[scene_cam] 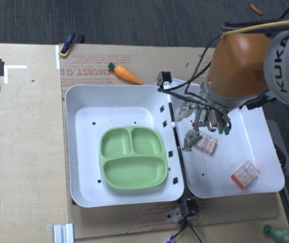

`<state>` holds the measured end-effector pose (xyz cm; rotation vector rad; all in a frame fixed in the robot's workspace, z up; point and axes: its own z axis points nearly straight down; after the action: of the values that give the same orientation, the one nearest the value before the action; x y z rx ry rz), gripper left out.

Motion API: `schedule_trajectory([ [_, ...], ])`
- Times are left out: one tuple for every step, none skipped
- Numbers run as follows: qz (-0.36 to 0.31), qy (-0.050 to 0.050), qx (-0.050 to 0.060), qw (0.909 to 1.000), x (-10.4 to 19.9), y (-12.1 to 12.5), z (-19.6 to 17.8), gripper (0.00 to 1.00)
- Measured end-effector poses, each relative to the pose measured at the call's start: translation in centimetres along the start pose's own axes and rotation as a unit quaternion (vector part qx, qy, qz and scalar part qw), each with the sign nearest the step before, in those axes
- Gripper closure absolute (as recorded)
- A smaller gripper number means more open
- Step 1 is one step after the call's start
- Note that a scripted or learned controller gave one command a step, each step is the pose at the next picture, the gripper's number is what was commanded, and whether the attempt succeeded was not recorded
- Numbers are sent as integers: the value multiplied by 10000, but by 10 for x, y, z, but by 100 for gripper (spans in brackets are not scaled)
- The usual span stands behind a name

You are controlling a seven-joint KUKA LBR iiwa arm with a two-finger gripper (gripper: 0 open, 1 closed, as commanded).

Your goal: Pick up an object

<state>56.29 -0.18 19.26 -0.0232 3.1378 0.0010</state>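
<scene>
Fingers of mine hang low over the right-hand shallow white bin, near its left wall; whether they are released or clenched I cannot tell. Just beside their tips, to the right, lies a small red-and-white printed packet, flat on the bin floor; contact with it cannot be judged. A second red-and-white packet lies well apart, toward the bin's near right corner. Above the fingers, my orange wrist band and grey arm reach in from the right. The left-hand shallow white bin holds a light-green, three-compartment plastic plate. Beyond the bins, an orange toy carrot rests on the cardboard-covered surface.
</scene>
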Motion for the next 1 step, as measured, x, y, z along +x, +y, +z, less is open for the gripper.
schedule_trajectory([
  [-2035,0,-3,9791,-3,-30,0,0],
])
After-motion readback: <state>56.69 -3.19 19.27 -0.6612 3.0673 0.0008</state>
